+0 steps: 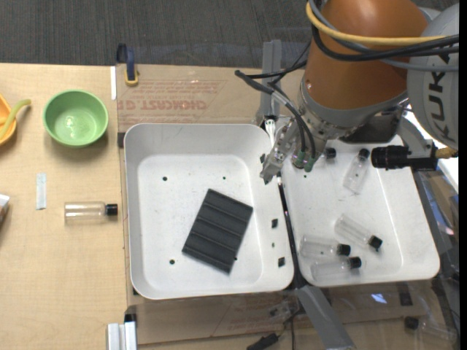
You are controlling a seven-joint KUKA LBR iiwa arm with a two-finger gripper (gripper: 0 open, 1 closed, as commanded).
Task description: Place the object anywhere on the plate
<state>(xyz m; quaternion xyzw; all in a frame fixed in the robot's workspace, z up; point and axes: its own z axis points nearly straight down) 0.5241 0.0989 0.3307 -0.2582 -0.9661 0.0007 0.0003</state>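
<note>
A black ribbed rectangular plate [217, 230] lies flat and slightly turned in the left bin [146, 195], a little right of its middle. Several clear vials with black caps lie in the right bin [416, 210]: one [357, 232] near the centre, two [325, 249] [336, 266] at the front, and another [354, 175] at the back. My gripper [274, 165] hangs below the orange wrist band [357, 42], over the wall between the two bins. It is near the back right corner of the left bin, up and to the right of the plate.
On the wooden bench to the left stand a green bowl [76, 117], a lying clear vial [89, 210], a small white strip [41, 192] and an orange item [6, 119] at the edge. Cables loop around the wrist.
</note>
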